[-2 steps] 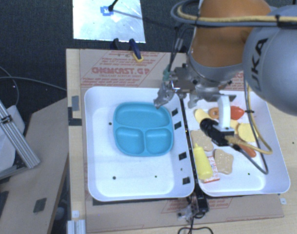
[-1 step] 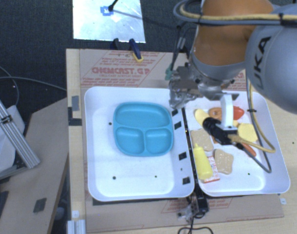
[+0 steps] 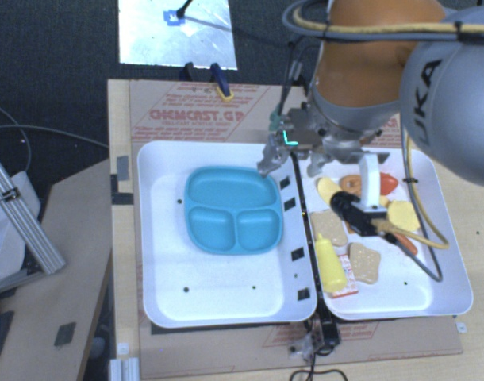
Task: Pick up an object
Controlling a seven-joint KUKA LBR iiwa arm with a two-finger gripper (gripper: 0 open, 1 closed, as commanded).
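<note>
Hovering just above the blue plastic three-compartment plate point(image 3: 232, 220), the hand point(image 3: 292, 159) looks poised to descend, its grip impossible to judge.

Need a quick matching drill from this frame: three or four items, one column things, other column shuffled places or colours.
Things:
1. divided plate
2. mustard bottle
3. clamp
4. foil sheet

Places/colours:
A. yellow, in the right bin
B. silver, beyond the bins
C. blue, in the left bin
D. on the cardboard's far edge

Pairs: 1-C, 2-A, 3-D, 4-B
</note>
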